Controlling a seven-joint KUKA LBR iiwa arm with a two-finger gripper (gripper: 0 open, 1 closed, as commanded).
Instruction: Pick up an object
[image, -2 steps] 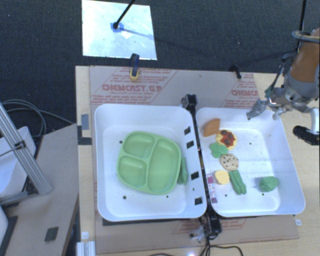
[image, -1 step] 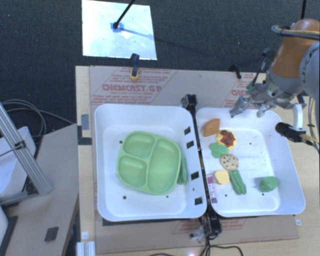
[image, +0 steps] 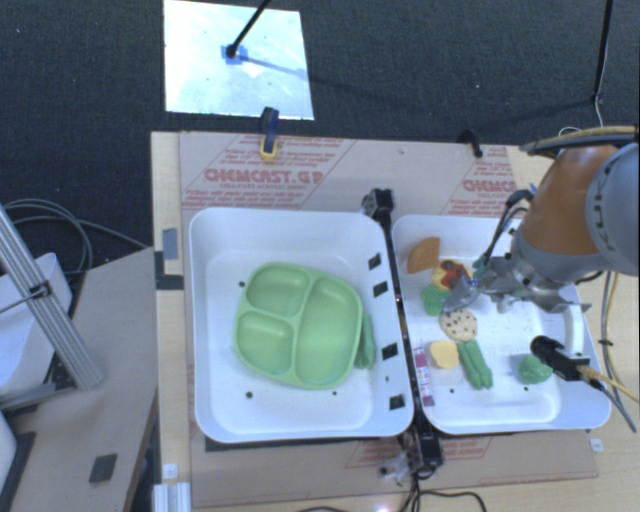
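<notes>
Toy food (image: 459, 324) lies scattered in the right bin (image: 500, 415). The gripper (image: 467, 291) hangs low over a cookie and small red piece, reaching to grab. Whether it is open cannot be told. Next, it should close and lift.

Two shallow white bins, left (image: 215, 390) and right (image: 500, 415), are borne side by side by the bench (image: 290, 165).

Dark carpet floor (image: 80, 90), pale sheet (image: 238, 60), wooden bench (image: 300, 165)
</notes>
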